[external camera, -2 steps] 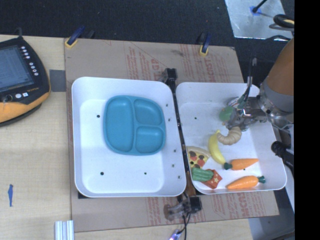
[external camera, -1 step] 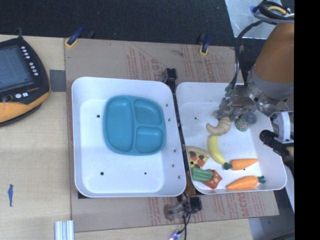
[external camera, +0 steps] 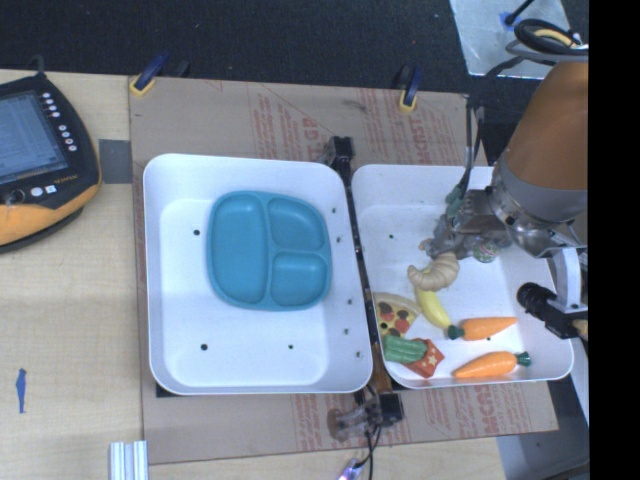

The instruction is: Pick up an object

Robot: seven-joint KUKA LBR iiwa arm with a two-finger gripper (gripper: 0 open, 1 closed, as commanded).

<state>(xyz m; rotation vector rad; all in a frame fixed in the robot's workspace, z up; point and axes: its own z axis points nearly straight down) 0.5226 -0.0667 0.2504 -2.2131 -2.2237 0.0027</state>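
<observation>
Gripper (external camera: 462,230) low in right bin (external camera: 400,190), just above croissant (external camera: 434,273), lined for a grab; grip state unreadable.

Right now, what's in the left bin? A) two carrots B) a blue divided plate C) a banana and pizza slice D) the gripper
B: the blue divided plate lies in the left bin, while the carrots, banana and pizza slice lie in the right bin, where the gripper also hangs.
</observation>
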